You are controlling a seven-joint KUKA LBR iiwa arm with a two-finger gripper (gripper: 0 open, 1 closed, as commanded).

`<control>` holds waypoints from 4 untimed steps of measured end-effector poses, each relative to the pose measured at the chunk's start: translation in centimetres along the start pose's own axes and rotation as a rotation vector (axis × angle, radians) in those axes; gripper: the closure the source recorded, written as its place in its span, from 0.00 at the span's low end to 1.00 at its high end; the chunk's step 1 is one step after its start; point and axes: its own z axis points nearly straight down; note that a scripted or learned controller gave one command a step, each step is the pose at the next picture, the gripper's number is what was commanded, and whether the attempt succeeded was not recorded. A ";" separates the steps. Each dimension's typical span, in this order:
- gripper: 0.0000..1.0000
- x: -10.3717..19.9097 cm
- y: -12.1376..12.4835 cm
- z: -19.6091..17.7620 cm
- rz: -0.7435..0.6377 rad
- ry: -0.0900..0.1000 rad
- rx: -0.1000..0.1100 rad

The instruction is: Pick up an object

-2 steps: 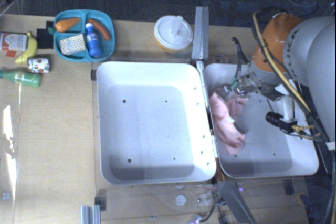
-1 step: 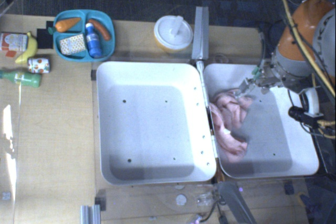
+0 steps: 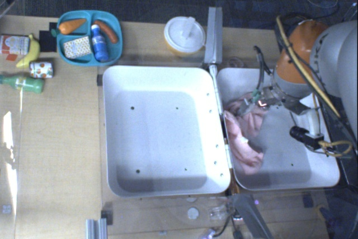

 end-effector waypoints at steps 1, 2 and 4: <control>0.00 0.2 -3.0 0.4 -0.143 -0.005 -0.011; 1.00 0.3 -2.7 -0.7 -0.146 -0.006 -0.017; 0.00 -0.3 -1.4 0.6 -0.131 -0.002 -0.005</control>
